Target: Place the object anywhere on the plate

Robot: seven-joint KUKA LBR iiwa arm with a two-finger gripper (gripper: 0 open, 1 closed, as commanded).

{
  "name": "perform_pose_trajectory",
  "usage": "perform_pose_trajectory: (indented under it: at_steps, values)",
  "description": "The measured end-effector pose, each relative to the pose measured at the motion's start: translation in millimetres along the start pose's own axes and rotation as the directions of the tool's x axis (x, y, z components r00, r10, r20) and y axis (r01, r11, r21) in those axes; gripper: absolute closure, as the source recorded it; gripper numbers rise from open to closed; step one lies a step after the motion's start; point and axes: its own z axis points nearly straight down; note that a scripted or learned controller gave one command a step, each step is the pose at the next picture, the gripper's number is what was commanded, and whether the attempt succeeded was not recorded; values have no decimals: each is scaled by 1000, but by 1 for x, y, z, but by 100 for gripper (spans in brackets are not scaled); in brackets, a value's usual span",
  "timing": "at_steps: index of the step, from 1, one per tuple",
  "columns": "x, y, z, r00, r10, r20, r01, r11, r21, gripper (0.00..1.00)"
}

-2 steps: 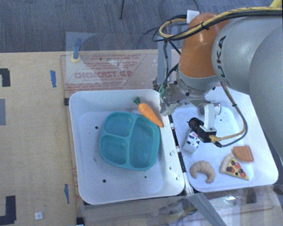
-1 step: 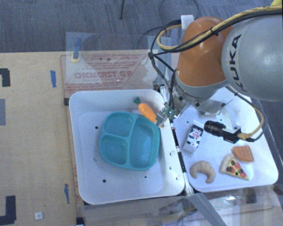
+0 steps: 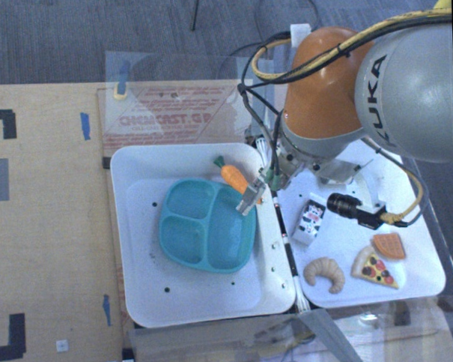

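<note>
Here I had the arm (image 3: 372, 80) reaching in from the right, its bulk over the seam between the two bins. The left bin (image 3: 141, 285) held the blue plate (image 3: 202, 234); the right bin (image 3: 422, 277) held a croissant (image 3: 326, 273), pizza slice (image 3: 376, 268), waffle (image 3: 389, 246) and small carton (image 3: 311, 219). The gripper (image 3: 251, 196) hung at the plate's far right rim, touching or just beside the carrot (image 3: 233, 176), which lay partly over that rim. Whether it clasped the carrot I could not tell. I judged this the placing step; next I needed the carrot carried left, squarely over a compartment, then let go.
</note>
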Motion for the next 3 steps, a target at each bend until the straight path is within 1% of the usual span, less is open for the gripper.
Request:
perform_pose_trajectory:
  at_steps: [1, 2, 3]
  values:
    - [-2, 1, -10, 1000, 2, 2, -2, 1000, -4, 100]
    - [-2, 1, -10, 1000, 3, 2, -3, 1000, -4, 0]
    - [-4, 2, -21, 1000, 5, 4, -5, 1000, -8, 100]
